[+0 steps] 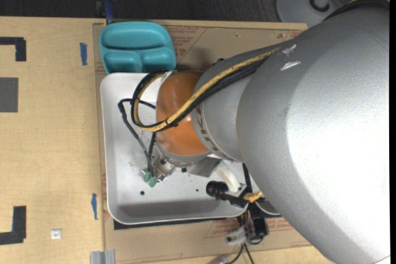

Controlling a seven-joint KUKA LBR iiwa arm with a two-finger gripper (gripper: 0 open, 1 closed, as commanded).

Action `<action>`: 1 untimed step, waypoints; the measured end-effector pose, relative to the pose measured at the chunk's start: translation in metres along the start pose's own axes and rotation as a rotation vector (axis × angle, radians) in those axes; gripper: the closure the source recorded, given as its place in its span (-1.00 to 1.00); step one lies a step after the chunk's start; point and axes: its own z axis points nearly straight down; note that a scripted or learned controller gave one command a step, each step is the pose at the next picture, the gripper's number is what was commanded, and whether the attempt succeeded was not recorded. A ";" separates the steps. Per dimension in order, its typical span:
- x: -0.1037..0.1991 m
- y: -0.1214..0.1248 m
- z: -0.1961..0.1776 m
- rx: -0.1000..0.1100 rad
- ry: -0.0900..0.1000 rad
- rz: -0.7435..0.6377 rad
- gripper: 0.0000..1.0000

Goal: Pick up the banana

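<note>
Grey arm (297, 133) stretched across the white bin (117, 151), gripper (154, 171) seemingly held low near its floor, grip state not discernible, teal tray (137, 46) set at the bin's far edge.

Where the banana lay could not be told, nor could its pose or its state. The grey arm (309, 133) with its orange band (179, 117) reached in from the right over the white bin (117, 157) on the desk (49, 133) and hid most of the floor of the bin. The part of the floor open to view was a strip along the left wall and the near wall.
</note>
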 end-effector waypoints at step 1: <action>0.000 0.001 -0.010 -0.002 -0.001 -0.001 1.00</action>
